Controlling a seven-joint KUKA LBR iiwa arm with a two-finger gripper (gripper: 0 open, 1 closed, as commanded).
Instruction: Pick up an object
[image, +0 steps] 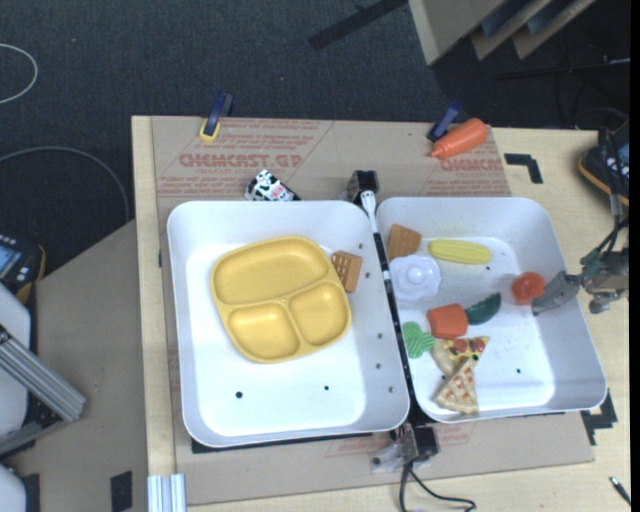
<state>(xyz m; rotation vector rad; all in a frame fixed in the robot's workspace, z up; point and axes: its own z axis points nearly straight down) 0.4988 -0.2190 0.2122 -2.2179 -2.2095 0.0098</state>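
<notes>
Gripper (552, 296) first: sits low over the right bin (575, 350), close to its right wall, reaching in from the right side of the view. Can't tell how far open it is from this angle, too small and grey-on-white. Nothing visibly held, so calling it empty-handed for now.

Closest candidate by a mile: small red round piece (527, 288), just beside the gripper tip on its left, maybe touching, hard to say. No long axis to worry about there, being roundish, so no wrist turn needed in my book. Probably just needs a tiny shift leftward and a drop.

Further left along the same line: green piece (486, 307), lying at a slant, then an orange-red block (448, 320) right next to it. Corn cob (460, 252) up toward the back, long axis running left-right across the bin, well apart from the gripper. Pizza slice (460, 385) down near the front edge, also well apart.

Left bin (200, 380) with the yellow divided plate (282, 298) looks way out of play, clear across the divider.

Main risk as a guess: nudging the red piece away along the bin floor instead of straddling it, given how close it already sits.
</notes>
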